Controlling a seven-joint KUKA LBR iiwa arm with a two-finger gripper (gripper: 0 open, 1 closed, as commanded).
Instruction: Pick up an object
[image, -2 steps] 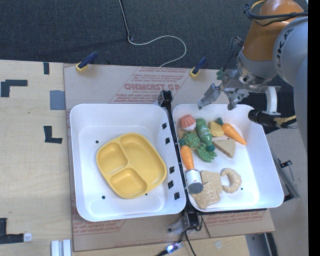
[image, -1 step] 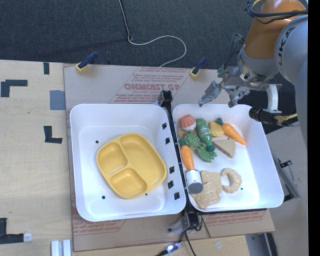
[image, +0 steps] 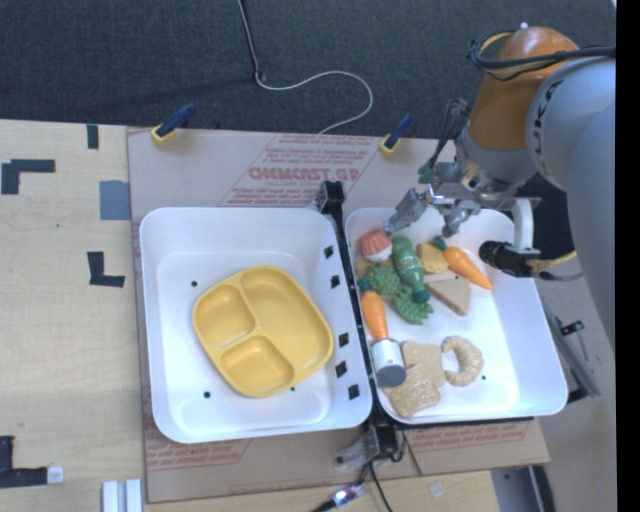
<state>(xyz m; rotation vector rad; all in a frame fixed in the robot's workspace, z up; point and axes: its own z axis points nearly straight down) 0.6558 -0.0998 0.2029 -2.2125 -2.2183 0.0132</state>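
Where the grey arm with its orange band enters from the upper right of the frame, the gripper (image: 432, 215) hangs over the back edge of the right bin (image: 520, 360), its two fingers spread apart with nothing between them. Just below it lies a cluster of toy food: a green vegetable (image: 407, 263), a red-and-white piece (image: 375, 243), a carrot (image: 467, 266) toward the right, a second carrot (image: 374, 315) by the bin's left wall, and a tan wedge (image: 451, 295). Lower in the same bin sit a grey cylinder (image: 387, 362), a flat tan piece (image: 417, 378) and a curled pastry (image: 462, 360). The left bin (image: 170, 330) holds a yellow divided tray (image: 262, 329). Both bins rest on a cardboard sheet (image: 290, 175) on the worktop.
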